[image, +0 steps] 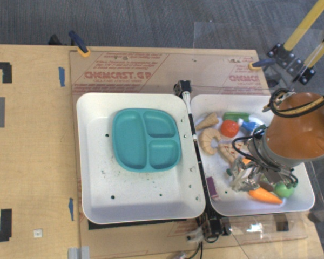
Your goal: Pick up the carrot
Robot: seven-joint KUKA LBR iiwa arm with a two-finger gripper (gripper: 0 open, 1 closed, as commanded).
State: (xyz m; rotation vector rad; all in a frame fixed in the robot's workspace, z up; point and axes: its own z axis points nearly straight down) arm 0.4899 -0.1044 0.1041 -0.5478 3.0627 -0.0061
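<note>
The carrot [264, 196] is orange with a green top at its right end. It lies flat in the right bin [306, 203], near that bin's front right corner. My gripper [243, 178] hangs low over the bin under the orange-banded wrist [298, 133]. It stands just left of the carrot's tip and slightly behind it. The wrist and cables hide part of the bin floor behind the carrot. Nothing shows the carrot lifted off the floor.
A teal divided plate [146, 139] sits in the left bin [92, 161]. Behind the gripper in the right bin lie a red toy [230, 128], a green piece [236, 116], a blue piece [252, 126] and tan bread-like pieces [208, 141]. A purple item [211, 186] lies by the dividing rim.
</note>
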